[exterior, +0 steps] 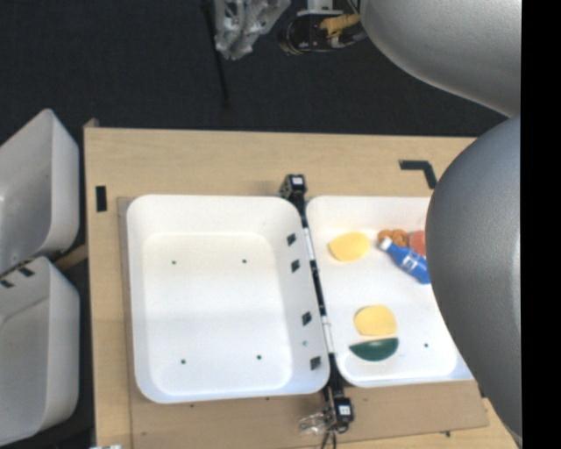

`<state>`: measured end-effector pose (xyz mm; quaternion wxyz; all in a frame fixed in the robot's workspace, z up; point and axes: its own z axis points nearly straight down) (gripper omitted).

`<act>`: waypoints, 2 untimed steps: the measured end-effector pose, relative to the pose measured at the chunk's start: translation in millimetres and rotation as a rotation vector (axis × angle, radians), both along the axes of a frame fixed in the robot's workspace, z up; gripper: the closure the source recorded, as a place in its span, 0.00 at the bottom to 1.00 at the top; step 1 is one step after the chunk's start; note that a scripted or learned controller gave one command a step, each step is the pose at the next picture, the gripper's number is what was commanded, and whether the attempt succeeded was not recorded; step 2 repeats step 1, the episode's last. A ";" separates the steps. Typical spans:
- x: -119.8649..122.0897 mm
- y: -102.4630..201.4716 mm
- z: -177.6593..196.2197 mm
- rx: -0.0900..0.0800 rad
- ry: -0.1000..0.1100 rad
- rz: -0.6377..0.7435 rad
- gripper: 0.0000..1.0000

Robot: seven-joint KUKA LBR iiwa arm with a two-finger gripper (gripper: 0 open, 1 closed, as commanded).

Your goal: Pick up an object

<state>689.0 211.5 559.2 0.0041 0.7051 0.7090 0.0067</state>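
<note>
The right bin (368, 375) holds several small objects. A yellow rounded piece (349, 246) lies near its back left, and a second yellow piece (375, 320) sits toward the front. A dark green piece (373, 349) lies just in front of that one. A blue tube (408, 261) lies slanted at the right, beside a small orange-brown thing (394, 237) and a red thing (418, 241) partly hidden by the arm. My gripper (243, 26) hangs at the top edge, over the dark floor and far from both bins. The grey arm (482, 263) covers the right bin's right side.
The left bin (210, 298) stands beside the right one, with a black-clipped divider rail (311, 281) between them. Both rest on a tan board (202, 158). White casings (31, 263) stand at the far left.
</note>
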 end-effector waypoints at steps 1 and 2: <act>-32.6 -18.7 -201.2 -0.010 0.033 -0.007 1.00; -32.6 -18.7 -201.2 -0.010 0.033 -0.007 1.00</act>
